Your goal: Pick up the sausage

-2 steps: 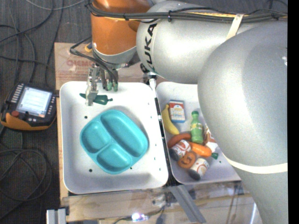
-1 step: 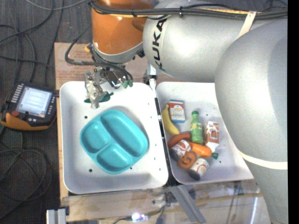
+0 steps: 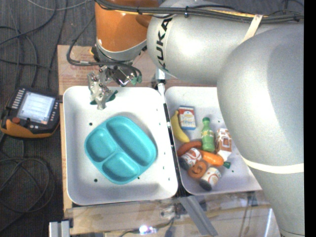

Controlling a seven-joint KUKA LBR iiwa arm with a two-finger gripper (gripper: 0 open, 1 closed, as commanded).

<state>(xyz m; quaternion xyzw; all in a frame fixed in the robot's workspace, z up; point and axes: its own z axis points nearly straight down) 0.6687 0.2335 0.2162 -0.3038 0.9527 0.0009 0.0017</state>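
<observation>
- Nearest the camera, the front lip of the desk (image 3: 118, 212) shows below the two white bins.
- The right bin (image 3: 247, 181) holds a crowded heap: a small can (image 3: 211, 177) at the front, a pretzel (image 3: 197, 169) just behind it, a carrot (image 3: 213, 158) and another can (image 3: 192, 156) pressed in around them.
- The sausage (image 3: 189, 146) lies in that heap, a reddish-brown length slanting between the banana (image 3: 178, 128) and the green bottle (image 3: 208, 135), seemingly touching both, with its lower end tucked against the can.
- My judgement: it is light, smooth-skinned and somewhat yielding, so it may slip or roll under a hard pinch. The best hold looks to be across its middle, fingers set crosswise to its length, though the neighbours leave little room for them to slide down.
- A small carton (image 3: 186, 117) lies at the back of the right bin.
- The left bin (image 3: 74, 181) carries a teal divided plate (image 3: 121, 149).
- Farther back, the hand (image 3: 100, 90) hangs over the far left corner of the left bin, well apart from the sausage; I cannot tell whether it is released or clenched, and nothing is seen in it.
- A pendant (image 3: 30, 112) lies on the floor beyond the desk's left side.
</observation>
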